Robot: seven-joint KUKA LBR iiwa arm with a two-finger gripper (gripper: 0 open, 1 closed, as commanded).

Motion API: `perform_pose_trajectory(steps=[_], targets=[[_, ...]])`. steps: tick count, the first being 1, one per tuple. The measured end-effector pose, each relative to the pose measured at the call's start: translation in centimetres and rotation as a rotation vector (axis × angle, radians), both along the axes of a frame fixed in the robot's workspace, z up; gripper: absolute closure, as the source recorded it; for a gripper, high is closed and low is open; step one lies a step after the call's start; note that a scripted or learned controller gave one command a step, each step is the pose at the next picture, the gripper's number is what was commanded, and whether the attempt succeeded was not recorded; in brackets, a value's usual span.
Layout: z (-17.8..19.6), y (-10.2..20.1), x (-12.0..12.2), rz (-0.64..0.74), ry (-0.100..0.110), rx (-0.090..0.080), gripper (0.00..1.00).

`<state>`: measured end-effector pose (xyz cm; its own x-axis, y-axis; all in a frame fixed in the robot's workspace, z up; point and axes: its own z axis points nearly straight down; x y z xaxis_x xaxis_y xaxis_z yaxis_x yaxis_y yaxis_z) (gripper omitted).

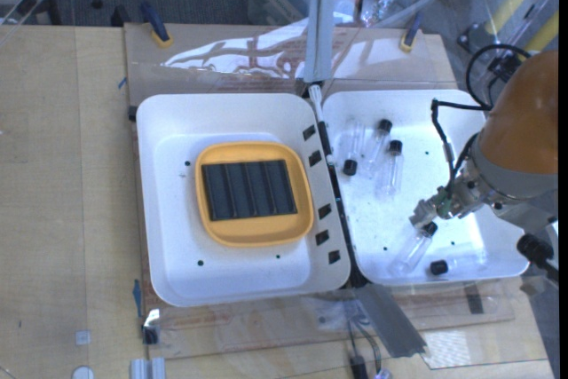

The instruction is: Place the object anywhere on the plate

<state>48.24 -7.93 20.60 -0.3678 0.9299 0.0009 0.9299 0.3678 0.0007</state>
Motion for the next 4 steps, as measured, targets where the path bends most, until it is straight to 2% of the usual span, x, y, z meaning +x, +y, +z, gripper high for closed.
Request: perform_pose_trajectory(steps=[1, 2, 3, 4], targets=[[-2.2, 8.5, -0.3, 0.132, 0.003, 0.000, 1.00], [-2.2, 8.4, -0.3, 0.131, 0.002, 0.000, 0.00], [0.3, 2.7, -0.3, 0.222, -0.002, -0.002, 0.00], [-3.2, -3.3, 4.9, 0.501, -0.004, -0.003, 0.00]])
